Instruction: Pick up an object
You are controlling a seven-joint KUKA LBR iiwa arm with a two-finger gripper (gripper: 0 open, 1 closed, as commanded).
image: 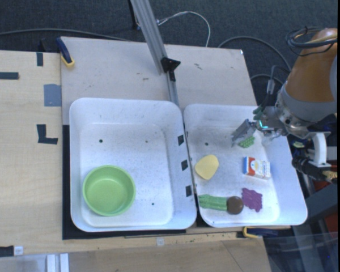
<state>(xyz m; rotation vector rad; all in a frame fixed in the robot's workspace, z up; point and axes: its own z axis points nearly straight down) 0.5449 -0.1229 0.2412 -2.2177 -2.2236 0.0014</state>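
Since my gripper (245,134) sits low in the right bin (283,208) with its grey fingers spread apart over a small green piece (247,143), I judge that is my target; I would close squarely across it and lift straight, as it lies near the far wall. It looks ridged and soft. Just beside it lies a glossy white packet (256,168), then a smooth yellow lump (207,166), a frilly purple piece (252,199), a brown ball (234,205) touching a green stick (213,202). A round green bowl (109,190) sits in the left bin (124,109).
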